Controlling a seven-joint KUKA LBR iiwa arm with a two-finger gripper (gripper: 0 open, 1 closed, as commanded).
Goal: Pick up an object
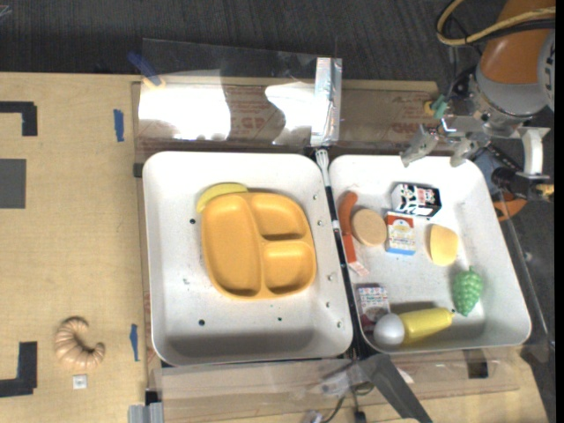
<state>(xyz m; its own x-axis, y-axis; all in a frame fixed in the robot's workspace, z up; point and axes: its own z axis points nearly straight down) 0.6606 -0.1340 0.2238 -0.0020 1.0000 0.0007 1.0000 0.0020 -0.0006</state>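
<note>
We note two shallow white bins side by side; the left bin carries a yellow plastic compartment tray; the right bin carries the small items. The grey arm's two-finger gripper hovers over the right bin's far rim, jaws spread wide, nothing between them. Next in size: yellow plastic banana, black-and-white carton, green ridged toy fruit, round tan biscuit, silver ball. A tan croissant lies on the bench.
</note>
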